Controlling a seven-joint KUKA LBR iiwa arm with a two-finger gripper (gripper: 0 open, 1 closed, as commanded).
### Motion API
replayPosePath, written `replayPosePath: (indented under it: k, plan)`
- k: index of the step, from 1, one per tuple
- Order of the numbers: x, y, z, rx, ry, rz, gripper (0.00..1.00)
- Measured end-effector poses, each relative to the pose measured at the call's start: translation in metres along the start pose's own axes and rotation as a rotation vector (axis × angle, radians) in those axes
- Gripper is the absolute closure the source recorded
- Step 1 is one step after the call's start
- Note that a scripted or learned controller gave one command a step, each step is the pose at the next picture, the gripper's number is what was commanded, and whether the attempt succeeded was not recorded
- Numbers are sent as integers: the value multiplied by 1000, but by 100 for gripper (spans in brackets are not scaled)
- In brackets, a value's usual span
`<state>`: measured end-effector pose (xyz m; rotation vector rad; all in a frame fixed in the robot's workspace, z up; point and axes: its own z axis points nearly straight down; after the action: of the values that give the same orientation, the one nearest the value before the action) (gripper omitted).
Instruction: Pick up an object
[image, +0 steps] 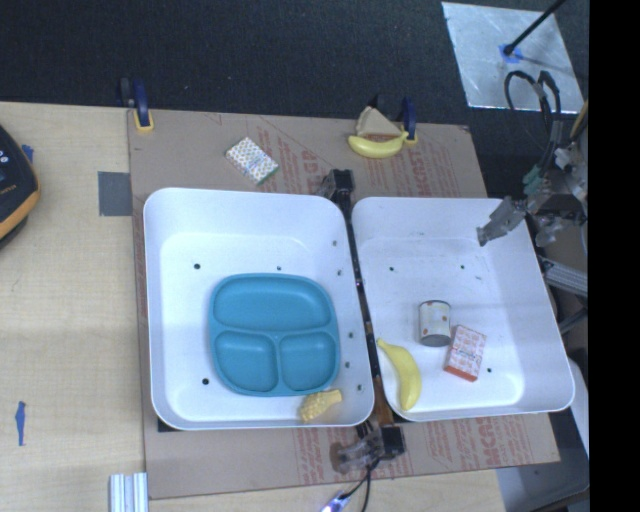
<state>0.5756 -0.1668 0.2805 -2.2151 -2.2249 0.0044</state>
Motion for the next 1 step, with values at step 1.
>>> replayPosePath:
  k: [1]
  plan:
    - [72,-12,177,2,0,-1,0]
